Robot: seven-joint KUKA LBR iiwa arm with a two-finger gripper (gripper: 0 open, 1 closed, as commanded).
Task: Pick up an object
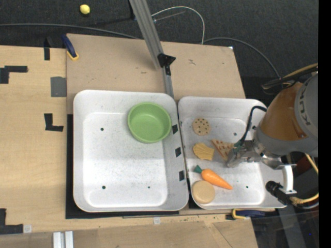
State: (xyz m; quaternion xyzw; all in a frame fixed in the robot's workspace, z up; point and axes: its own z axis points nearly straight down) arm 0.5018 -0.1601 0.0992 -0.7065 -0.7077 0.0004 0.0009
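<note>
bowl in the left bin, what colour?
Light green, plain with no pattern. The bowl shows clearly in the camera view, at the left bin's back right.

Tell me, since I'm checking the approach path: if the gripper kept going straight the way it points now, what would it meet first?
The gripper points leftward in the right bin. First in line looks to be the waffle-patterned cracker, right at its tip. Depth is unclear from above, so it may pass over it.

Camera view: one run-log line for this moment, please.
gripper: low in right bin | beside waffle piece | carrot: untouched
</note>
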